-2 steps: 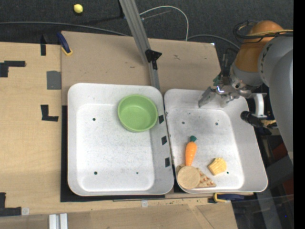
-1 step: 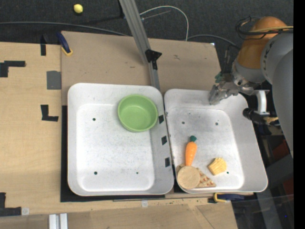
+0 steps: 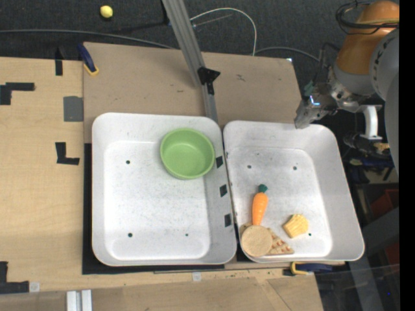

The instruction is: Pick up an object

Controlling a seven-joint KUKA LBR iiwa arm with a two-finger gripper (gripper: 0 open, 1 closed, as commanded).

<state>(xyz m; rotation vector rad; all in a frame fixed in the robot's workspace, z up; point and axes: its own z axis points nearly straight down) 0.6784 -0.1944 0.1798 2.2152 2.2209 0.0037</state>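
Brown board covers the counter (image 3: 142, 83), with pale wood panels to the left and a dark floor beyond its far edge, where a small yellow ball (image 3: 106, 11) lies well apart from everything else. Thin cables (image 3: 227, 18) curl across that dark strip, and a grey metal pole (image 3: 185, 34) slants down from the far side to the seam between the two white bins.

In the left bin (image 3: 117, 206) a green bowl (image 3: 187, 153) sits upright near the far right corner, close to the wall shared with the other bin; its hollow faces up.

The right bin (image 3: 305, 154) holds its things bunched at the near edge. An orange carrot (image 3: 259, 207) with a green top lies pointing away from the camera, its lower end touching a round tan disc (image 3: 257, 241). A ridged tan piece (image 3: 280, 245) peeks out just right of the disc, touching it. A small yellow block (image 3: 296, 225) rests just beside these, slightly to the right and apart from the carrot.

At the far right the grey arm with its orange band (image 3: 363, 44) leans in, and the claw (image 3: 306, 116) hangs over the far right rim of the right bin, well apart from the carrot group and the bowl. Nothing shows between its tips, and whether they are apart or together cannot be told at this angle.
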